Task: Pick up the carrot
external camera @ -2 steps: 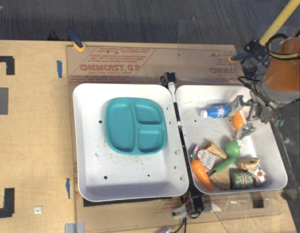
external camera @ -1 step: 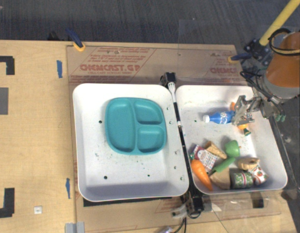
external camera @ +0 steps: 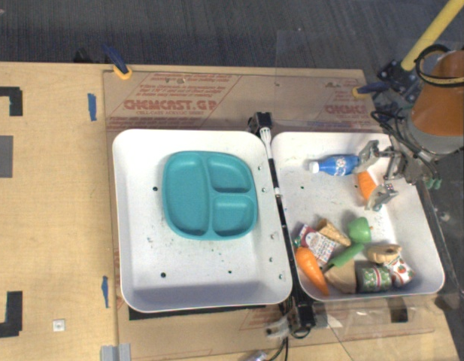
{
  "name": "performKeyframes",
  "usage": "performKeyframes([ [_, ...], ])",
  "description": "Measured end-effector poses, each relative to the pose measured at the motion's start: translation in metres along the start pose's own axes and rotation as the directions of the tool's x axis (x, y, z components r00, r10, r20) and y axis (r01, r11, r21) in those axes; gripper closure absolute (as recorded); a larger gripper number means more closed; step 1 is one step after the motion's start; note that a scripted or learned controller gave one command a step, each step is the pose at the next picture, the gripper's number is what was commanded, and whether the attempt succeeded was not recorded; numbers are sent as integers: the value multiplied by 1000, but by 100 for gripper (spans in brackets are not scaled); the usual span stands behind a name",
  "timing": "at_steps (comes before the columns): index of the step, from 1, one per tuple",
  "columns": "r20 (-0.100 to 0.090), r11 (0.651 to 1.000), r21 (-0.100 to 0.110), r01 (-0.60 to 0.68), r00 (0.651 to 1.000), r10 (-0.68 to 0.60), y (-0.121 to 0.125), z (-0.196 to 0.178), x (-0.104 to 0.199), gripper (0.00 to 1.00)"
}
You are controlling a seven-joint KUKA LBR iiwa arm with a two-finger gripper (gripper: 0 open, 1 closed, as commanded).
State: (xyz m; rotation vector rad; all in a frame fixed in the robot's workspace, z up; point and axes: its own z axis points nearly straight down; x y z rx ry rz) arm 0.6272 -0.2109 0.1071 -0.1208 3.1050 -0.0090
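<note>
Two orange carrots lie in the right bin [external camera: 423, 224]. A short carrot [external camera: 365, 186] sits at the bin's back right, below a blue and white bottle [external camera: 336, 165]. A longer carrot [external camera: 311, 269] lies at the front left corner, beside the divider. My gripper [external camera: 376, 173] hangs low over the back right of that bin, open, its fingers [external camera: 383, 195] spread along the short carrot's right side. Whether they touch the carrot I cannot tell. Nothing is lifted.
The left bin [external camera: 134, 224] holds a teal divided plate [external camera: 210, 194]. In the front of the right bin lie a green toy [external camera: 355, 235], a snack packet [external camera: 320, 241] and a can [external camera: 378, 276], crowded against the longer carrot. The arm's orange band [external camera: 441, 100] is above the bin's back right corner.
</note>
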Motion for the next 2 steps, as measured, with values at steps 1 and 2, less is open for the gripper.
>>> performKeyframes([
  [1,-16,999,-2,-48,999,47,23,14,-1,0],
  [2,2,999,1,-46,999,46,23,-1,-7,100],
])
